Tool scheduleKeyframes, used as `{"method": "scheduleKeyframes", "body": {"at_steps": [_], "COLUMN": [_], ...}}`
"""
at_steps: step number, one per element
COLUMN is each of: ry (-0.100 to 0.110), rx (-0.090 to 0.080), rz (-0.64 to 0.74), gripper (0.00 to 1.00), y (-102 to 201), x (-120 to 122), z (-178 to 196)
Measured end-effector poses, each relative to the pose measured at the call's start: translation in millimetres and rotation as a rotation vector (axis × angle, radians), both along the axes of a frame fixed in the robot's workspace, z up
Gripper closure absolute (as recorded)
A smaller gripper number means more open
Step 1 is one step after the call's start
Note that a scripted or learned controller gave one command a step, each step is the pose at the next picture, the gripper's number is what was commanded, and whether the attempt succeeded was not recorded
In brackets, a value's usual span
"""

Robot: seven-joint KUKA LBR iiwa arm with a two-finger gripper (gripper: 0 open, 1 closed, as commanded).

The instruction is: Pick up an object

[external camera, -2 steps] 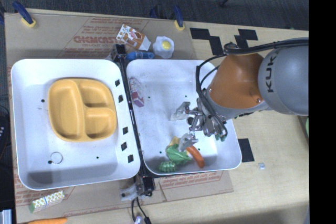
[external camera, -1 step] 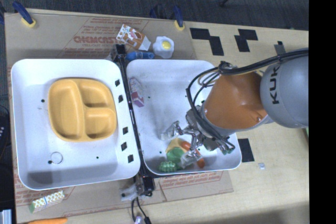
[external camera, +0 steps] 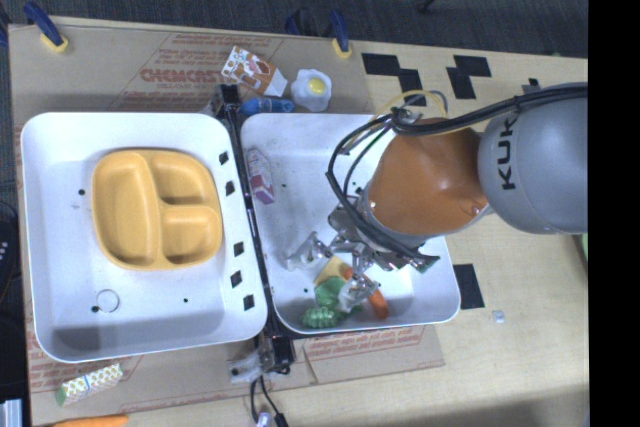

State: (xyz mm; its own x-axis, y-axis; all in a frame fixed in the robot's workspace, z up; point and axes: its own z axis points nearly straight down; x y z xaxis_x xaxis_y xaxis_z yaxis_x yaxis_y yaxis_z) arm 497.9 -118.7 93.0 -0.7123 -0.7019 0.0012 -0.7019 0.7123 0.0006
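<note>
My gripper (external camera: 347,273) is low in the right bin (external camera: 300,140), near its front wall, with the orange wrist band and grey arm reaching in from the right above it. Directly under and in front of it lies a small cluster of toy items: a green piece (external camera: 320,317), a yellow-green piece (external camera: 329,292) and an orange piece (external camera: 379,304). The gripper's metal parts overlap this cluster, so I cannot make out whether anything is held. A pink and white packet (external camera: 260,175) lies by the bin's left wall.
The left bin (external camera: 50,245) holds a yellow divided tray (external camera: 155,208). Behind the bins lie a snack packet (external camera: 245,67), a blue item (external camera: 266,105) and a yellow and white item (external camera: 312,88). A wrapper (external camera: 90,383) lies at the front left.
</note>
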Motion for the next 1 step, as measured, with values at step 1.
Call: {"method": "scheduleKeyframes", "body": {"at_steps": [1], "ry": [0.000], "rx": [0.000], "rz": [0.000], "gripper": [0.00], "y": [0.0], "x": [0.0], "z": [0.0]}}
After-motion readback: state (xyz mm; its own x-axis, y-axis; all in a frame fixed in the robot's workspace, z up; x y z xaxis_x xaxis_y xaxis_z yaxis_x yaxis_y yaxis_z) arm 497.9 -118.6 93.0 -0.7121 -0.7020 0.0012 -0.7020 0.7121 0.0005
